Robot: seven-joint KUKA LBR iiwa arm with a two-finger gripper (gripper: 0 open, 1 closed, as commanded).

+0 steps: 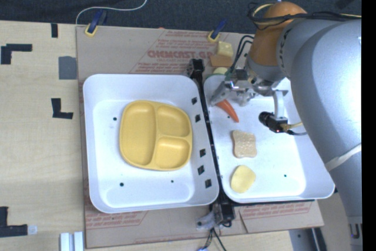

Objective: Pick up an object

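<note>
Nearest us, in the right bin (294,182), we see a pale yellow piece (242,178) lying close to the front wall, and just behind it a tan slice of bread (244,144), the two near each other but apart. In the left bin (100,126) sits a yellow plate (155,134) with three compartments, resting flat on the bin floor. Further back in the right bin lies an orange carrot (229,110), tilted, close to the divider between the bins. The end effector (226,93) hangs just over the carrot's far end, and we cannot tell whether it is spread or pressed together, nor whether it touches the carrot. The grey arm (329,73) reaches in from the right, its orange band (270,38) above the wrist. Behind the bins, on the brown board (170,50) covering the bench (35,144), we see a yellow block (224,47) on a tan block (220,60), and a pale green piece (220,72) beside them.
</note>
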